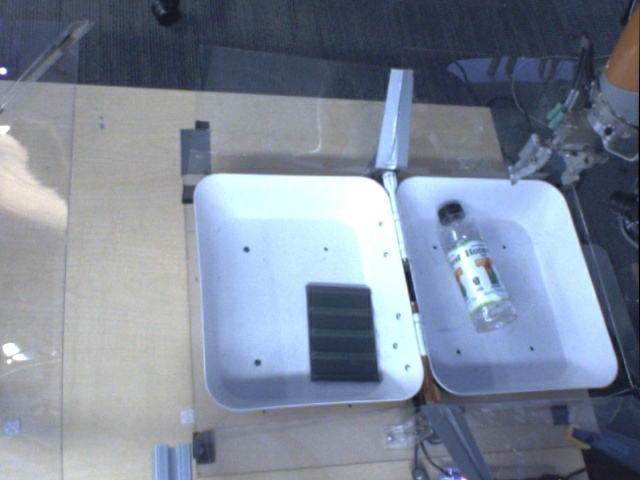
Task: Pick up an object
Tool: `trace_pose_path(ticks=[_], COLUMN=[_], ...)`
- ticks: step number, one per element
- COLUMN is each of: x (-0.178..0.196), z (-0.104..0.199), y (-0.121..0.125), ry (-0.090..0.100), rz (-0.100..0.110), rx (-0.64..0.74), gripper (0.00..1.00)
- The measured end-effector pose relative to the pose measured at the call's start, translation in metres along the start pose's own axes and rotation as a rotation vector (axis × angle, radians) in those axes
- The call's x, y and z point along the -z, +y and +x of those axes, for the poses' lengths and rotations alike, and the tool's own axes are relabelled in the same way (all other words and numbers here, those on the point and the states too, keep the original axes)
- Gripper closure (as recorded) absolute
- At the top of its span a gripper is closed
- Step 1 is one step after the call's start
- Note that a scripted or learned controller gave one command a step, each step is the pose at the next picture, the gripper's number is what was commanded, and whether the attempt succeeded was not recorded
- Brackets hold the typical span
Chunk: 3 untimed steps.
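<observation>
While the clear bottle [474, 268] is lying in the right bin [590, 298], the gripper [548, 158] is hovering beyond its far rim. Its fingers look spread, apparently holding nothing.

A clear plastic bottle [475, 268] with a black cap and a white label lies on its side in the right bin [590, 348], cap toward the far rim. A black ridged block [342, 332] lies flat in the left bin [230, 268], near its front rim.
</observation>
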State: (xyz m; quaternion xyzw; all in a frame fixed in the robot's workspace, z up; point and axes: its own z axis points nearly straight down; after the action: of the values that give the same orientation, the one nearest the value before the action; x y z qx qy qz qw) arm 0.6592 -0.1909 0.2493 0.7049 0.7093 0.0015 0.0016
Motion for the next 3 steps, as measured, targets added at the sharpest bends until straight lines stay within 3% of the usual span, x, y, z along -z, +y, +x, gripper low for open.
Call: trace_pose_path(ticks=[1,2,3], x=[-0.020,-0.108,-0.162], z=[0.010,0.036,0.059], y=[0.011,-0.004,-0.004], ry=[-0.001,-0.002,-0.001], rz=[-0.002,-0.006,-0.004], rx=[0.237,0.407,0.520], gripper=[0.00,0.00,0.00])
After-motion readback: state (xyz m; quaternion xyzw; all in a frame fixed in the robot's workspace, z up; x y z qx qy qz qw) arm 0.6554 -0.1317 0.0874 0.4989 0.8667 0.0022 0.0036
